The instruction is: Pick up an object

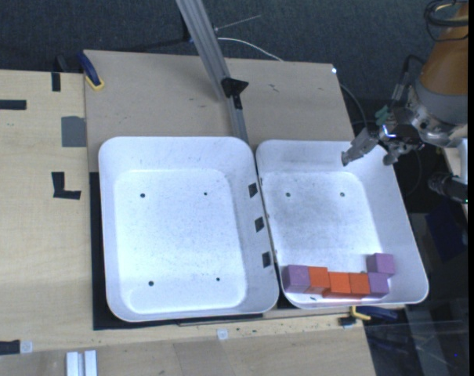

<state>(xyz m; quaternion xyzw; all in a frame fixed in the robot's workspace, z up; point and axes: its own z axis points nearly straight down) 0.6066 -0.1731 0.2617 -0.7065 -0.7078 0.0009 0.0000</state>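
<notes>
Hand: the hand [371, 146] hung over the far right corner of the right bin [405, 233], at the rim. Two dark fingers showed apart, spread fairly wide, with nothing between them.
Arm: the grey arm [444, 69] reached in from the right, its orange band above the wrist.
Objects: a row of blocks lay packed along the near wall of the right bin: a purple block [298, 276] at the left end, orange blocks [338, 282] in the middle, and two more purple blocks [381, 271] at the right end, one seeming to sit behind or atop the other.
Spacing: the blocks touched each other and pressed against the near wall; all were well apart from the hand.
Left bin: the left bin [111, 210] held no block.
Step in hand: judged as the approach, before any descent.
How to do it well: the hand needed to cross the bin toward its near side and come down straight over one block.
Best target: probably the left purple block, since its left face stood free.
Finger line: fingers would best close across the free faces, not along the packed row.
Risk: the near wall and neighbouring blocks left little room; a finger could land on a block top or nudge the row.
Worktop: the worktop [166, 92] beyond the bins played no part.
</notes>
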